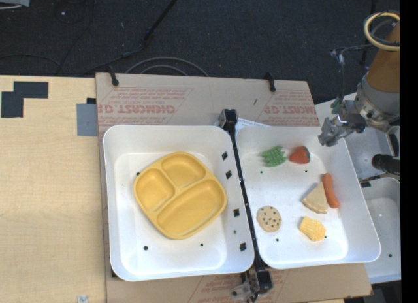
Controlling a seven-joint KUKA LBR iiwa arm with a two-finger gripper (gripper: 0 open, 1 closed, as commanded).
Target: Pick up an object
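Two shallow white bins sat side by side on the counter (52,184). The left bin (124,243) held a yellow divided plate (180,194). The right bin (356,243) held six small toy foods: a green leafy piece (274,157) just beside a red strawberry (300,155) near the far edge, an orange carrot stick (330,190) touching a tan wedge (316,200), a round chocolate-chip cookie (268,218) and a yellow chunk (313,228) toward the near side.

The grey arm with its orange band (384,66) reached in from the right, and its end effector (332,130) hung above the far right corner of the right bin, apart from every piece. I could not tell whether it was spread or pressed together; it read as a small metallic blur.

Any of the pieces could have served. They looked light and stiff, probably smooth plastic, so likely slippery. The strawberry lay nearest; I judged a grip across its plump middle safest. The flat cookie looked hardest to catch.

The arm's upper part was cut off by the picture's edge, and cables crossed the dark floor behind
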